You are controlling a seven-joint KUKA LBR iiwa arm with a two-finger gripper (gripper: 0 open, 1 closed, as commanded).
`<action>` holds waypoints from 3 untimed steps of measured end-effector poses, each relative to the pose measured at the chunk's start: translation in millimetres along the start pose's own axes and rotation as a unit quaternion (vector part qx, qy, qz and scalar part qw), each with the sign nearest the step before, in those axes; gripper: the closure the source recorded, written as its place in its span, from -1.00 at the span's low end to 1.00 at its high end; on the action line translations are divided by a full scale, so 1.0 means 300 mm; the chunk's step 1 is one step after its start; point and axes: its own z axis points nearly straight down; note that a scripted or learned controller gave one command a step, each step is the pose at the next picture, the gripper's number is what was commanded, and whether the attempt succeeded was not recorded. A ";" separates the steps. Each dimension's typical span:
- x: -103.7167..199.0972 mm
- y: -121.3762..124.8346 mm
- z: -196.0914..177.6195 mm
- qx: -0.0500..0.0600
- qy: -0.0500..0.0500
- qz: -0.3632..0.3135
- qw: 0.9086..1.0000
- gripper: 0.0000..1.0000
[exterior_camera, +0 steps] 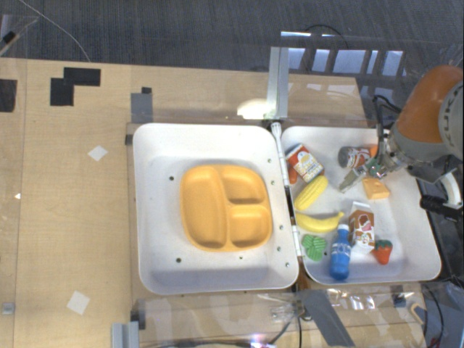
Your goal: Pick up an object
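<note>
Camera view: fixed overhead slant, both bins in frame; landmark for all places below is the right bin (428, 263).
Worktop (65, 216): pale wood, carries both bins.
Left bin (156, 267): touching the right bin's left wall; holds one thing.
Yellow tray (225, 207): divided, lying flat in the middle of the left bin, well apart from the right bin.
Arm (428, 118): grey with orange band, over the right bin's far right corner.
Hand (362, 171): low over the right bin's far half, between the can and the cheese wedge; fingers appear slightly apart with nothing clamped, though they blur into clutter.
Banana (319, 222): mid right bin, near its left wall.
Corn (312, 193): just beyond the banana.
Blue bottle (340, 254): near front wall.
Snack packet (304, 162): far left of the right bin.
Carton (362, 228): centre, just right of the banana.
Can (352, 156): far side, just beside the hand.
Cheese wedge (375, 188): just beside the hand, nearer side.
Green toy (315, 247): front left corner.
Strawberry (383, 251): front, right of the bottle.
Pick target: judged can or cheese wedge.
Risk: crowded targets; fingers could straddle both, nudge the can rolling, or close on air.
</note>
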 end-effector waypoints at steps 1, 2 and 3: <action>0.100 0.015 -0.001 0.000 -0.001 0.108 0.994 -1.00; -0.012 0.115 -0.001 0.031 0.016 0.068 0.997 -1.00; -0.035 0.113 -0.034 0.027 0.004 0.066 0.997 1.00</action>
